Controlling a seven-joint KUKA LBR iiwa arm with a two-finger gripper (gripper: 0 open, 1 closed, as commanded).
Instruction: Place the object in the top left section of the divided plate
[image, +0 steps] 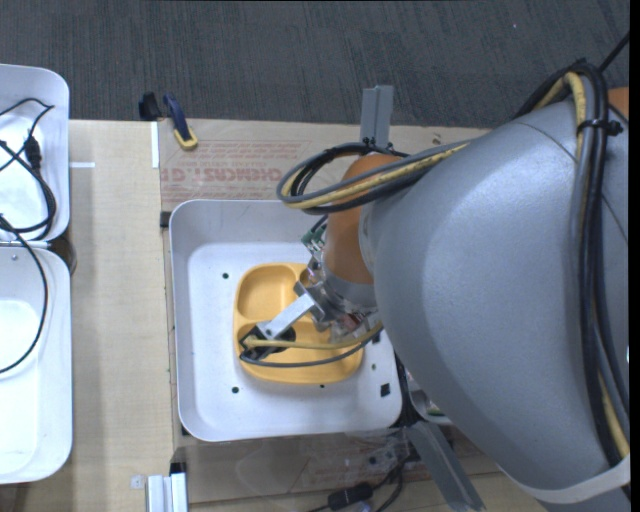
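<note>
The grey arm (480, 300) overhangs the right half of the yellow divided plate (262, 292), closing off any approach from that side. The plate's upper left section is open from above. Left of the plate and below it, the white bin (203, 335) has bare floor, bounded by its raised wall.

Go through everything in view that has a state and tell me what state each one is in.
plate: lying flat in the right bin, its right side under the arm.
right bin: upright, holding the plate.
arm: reaching down over the plate.
left bin: upright, a cable across it.
cable: black, slack, looped.
</note>
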